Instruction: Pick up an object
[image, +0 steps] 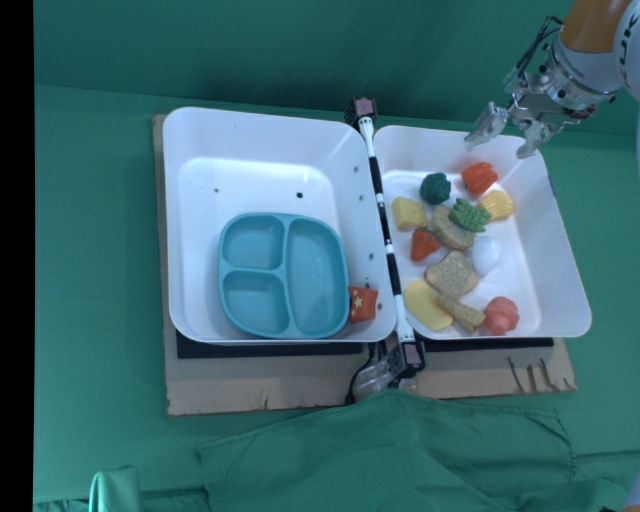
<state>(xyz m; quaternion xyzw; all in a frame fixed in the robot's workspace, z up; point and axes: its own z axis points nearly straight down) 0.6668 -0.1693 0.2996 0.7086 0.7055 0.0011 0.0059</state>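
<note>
The gripper (508, 132) hangs over the far edge of the right bin (560, 270), its two fingers spread wide with nothing between them. Just below it, near the bin's far right corner, lies an orange-red toy pepper (479, 177), with a yellow piece (497, 204) touching its near side. A dark green broccoli (435, 187) sits by the far edge, towards the divider (384, 232) between the bins. The middle of the bin holds a heap: a slice of bread (451, 273), a strawberry (425, 243), a white egg (487, 255) and a yellow wedge (427, 305), possibly cheese. A pink piece (501, 314) rests near the near right corner. In the left bin (200, 140) a teal divided plate (284, 275) lies towards the near edge, with a small red box (362, 302) touching its right rim
</note>
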